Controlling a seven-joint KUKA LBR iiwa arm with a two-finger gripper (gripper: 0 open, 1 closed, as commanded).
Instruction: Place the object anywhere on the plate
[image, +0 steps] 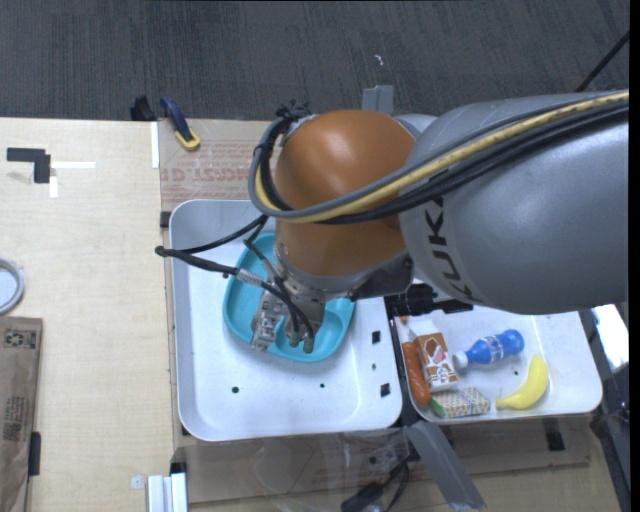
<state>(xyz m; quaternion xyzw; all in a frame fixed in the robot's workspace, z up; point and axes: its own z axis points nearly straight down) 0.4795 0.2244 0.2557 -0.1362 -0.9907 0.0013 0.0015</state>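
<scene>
The tool (285, 335) is seen lowered over the blue plate (240, 300) in the left bin (200, 390). Whether anything is held, or how wide the tool stands, cannot be told. The object's place and look cannot be made out. Release is judged best made low, over the plate's middle, and followed by a straight lift.

The tool (285, 335) is positioned over the blue plate (240, 305) in the left bin (290, 415). The right bin (570, 400) contains a banana (528, 386), a bottle (492, 350), a carrot (415, 378) and small cartons (436, 362).
</scene>
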